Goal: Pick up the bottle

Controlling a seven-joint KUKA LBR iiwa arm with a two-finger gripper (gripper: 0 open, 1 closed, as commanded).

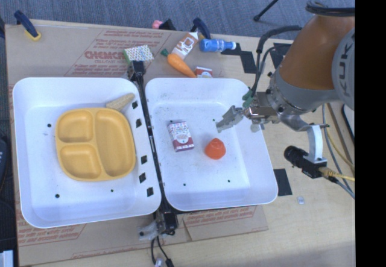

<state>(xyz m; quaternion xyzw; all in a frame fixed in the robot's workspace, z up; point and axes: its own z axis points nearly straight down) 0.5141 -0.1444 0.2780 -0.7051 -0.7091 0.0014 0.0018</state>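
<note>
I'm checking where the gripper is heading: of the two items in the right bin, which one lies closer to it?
The orange-red item, just below-left of the gripper. The small red-and-white carton lies farther left, toward the divider.

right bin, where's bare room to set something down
Free: the near strip of the right bin, below the small carton and orange cup, and its far-left corner. Crowded: the middle, and the far-right part under the gripper.

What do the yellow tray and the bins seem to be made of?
Tray: probably moulded plastic, matte yellow, with soft rounded compartment edges. Left bin and right bin: likely thin plastic, smooth white, with a slight sheen and rounded rims.
</note>
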